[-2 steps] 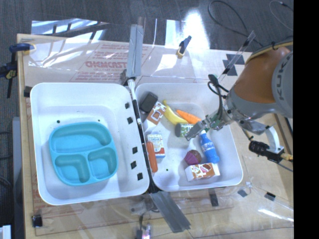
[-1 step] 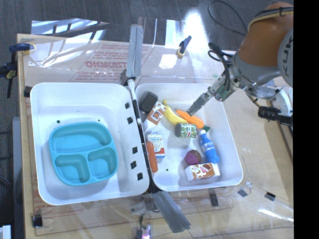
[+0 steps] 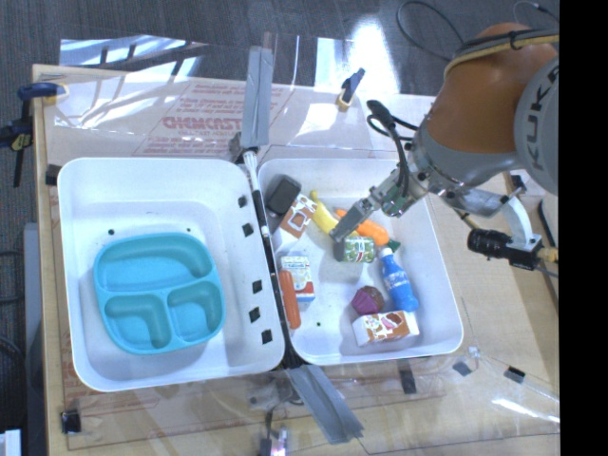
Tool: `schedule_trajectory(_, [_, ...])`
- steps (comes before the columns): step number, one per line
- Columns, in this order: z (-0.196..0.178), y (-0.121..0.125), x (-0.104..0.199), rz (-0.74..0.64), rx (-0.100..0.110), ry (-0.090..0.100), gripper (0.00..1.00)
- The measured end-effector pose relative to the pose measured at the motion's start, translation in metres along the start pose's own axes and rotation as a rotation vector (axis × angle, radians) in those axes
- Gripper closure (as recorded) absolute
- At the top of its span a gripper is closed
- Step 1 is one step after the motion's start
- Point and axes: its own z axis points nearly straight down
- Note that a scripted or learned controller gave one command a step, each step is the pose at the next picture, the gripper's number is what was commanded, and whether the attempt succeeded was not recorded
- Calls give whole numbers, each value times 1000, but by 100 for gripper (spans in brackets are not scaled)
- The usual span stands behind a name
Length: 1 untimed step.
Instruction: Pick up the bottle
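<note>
Bins sit side by side; we see a blue tray point(image 3: 157, 293) in the left bin point(image 3: 76, 350). Right bin point(image 3: 439, 255) is crowded: the bottle point(image 3: 397, 280) lies near its right wall. Gripper point(image 3: 344, 237) hovers left of it, fingers narrowly parted, holding nothing.

Single fixed camera above the bench point(image 3: 494, 331), looking down at a slant. Both white bins sit side by side mid-frame: left bin point(image 3: 76, 255), right bin point(image 3: 437, 283), full outlines visible. Medium distance, bench edges and some dark floor point(image 3: 142, 8) at top included. Arm point(image 3: 484, 93) enters from the view's right, upper corner, partly cropped.
</note>
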Motion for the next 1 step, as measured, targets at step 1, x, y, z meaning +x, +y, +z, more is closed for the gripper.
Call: schedule_trajectory(1, [25,-5,-28,16,3,2,0])
